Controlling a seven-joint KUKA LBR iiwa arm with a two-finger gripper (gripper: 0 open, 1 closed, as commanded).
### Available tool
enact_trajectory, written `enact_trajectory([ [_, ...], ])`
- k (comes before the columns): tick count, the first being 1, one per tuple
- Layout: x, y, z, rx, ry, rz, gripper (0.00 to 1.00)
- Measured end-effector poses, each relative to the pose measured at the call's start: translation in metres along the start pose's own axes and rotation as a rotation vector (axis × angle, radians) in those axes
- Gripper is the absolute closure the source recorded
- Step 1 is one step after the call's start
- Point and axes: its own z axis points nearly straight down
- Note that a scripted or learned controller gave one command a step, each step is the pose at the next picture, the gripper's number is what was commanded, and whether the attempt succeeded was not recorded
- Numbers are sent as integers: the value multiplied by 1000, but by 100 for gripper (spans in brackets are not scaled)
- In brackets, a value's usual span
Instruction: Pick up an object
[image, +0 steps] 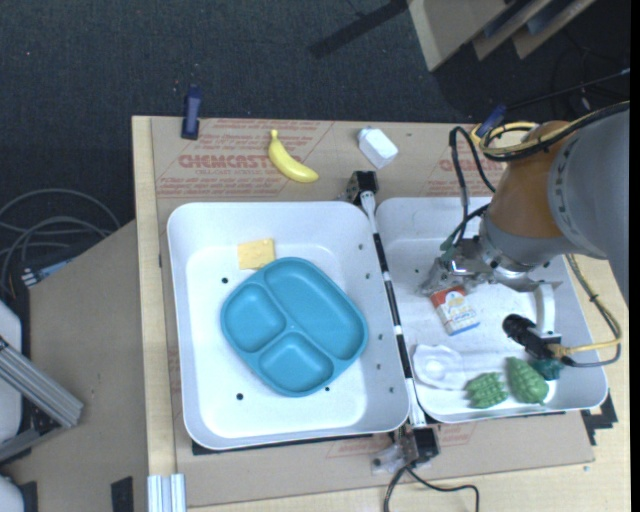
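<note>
- While a small red, white and blue carton lies flat near the middle of the right bin, the gripper hangs right at the carton's far end; contact cannot be judged.
- Whether the gripper is spread or closed cannot be told from this angle.
- Its grey arm, banded orange, reaches in from the right.
- Nearer that bin's front rim lie a white crumpled piece and two green knobbly objects, side by side.
- In the left bin, a blue divided plate sits beside a yellow square.
- Behind the bins, a banana and a white block rest on the bench.
</note>
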Motion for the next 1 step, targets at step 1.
enact_trajectory([
  [1, 57, -39, -125, 0, -1, 1, 100],
])
